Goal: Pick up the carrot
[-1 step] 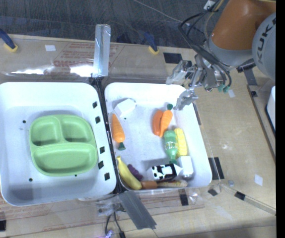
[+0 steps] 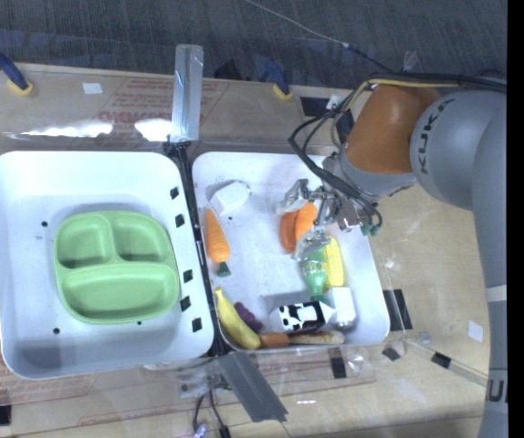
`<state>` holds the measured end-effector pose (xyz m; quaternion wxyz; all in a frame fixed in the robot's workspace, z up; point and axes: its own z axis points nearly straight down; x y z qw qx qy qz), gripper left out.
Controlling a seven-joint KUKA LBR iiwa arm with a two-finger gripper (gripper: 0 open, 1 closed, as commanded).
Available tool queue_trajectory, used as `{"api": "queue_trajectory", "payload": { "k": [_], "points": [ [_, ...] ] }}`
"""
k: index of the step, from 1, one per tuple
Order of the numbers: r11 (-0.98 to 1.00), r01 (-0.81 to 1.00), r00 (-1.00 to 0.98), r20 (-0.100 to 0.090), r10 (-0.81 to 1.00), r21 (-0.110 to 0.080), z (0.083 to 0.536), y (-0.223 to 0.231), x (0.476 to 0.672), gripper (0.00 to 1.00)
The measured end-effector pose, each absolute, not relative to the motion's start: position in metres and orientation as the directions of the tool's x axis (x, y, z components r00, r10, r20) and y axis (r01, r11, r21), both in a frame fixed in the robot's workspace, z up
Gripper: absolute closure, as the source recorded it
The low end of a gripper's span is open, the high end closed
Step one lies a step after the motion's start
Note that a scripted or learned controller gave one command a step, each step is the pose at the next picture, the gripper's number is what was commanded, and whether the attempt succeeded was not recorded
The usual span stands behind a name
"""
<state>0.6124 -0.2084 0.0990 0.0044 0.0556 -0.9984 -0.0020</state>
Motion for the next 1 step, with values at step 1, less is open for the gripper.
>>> {"api": "queue_trajectory", "payload": {
  "k": [1],
  "points": [
    [0.993, -0.121, -0.993, -0.006, -0.121, -0.002, 0.1166, -0.2065, 0.6181, 1.00]
  ]
}}
